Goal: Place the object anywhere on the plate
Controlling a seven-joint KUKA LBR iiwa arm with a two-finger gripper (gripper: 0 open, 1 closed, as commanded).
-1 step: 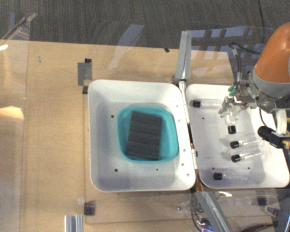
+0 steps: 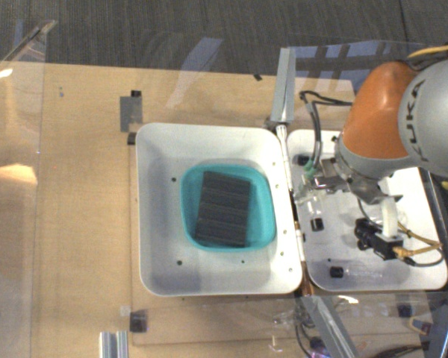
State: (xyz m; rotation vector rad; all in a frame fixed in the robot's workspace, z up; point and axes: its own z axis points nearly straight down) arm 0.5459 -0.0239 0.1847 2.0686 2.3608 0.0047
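My hand (image 2: 317,192) hangs over the right bin (image 2: 425,274); its grip state I cannot tell. The dark object (image 2: 224,209) lies leftward on the teal plate (image 2: 265,215), long axis running front to back.

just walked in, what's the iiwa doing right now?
Place-on-plate run. The dark ridged block already lies flat on the teal plate in the left bin, inside the plate's rim. The arm is over the right bin, well clear of the plate, and nothing is visibly carried there. From how things lie, the placement looks done.
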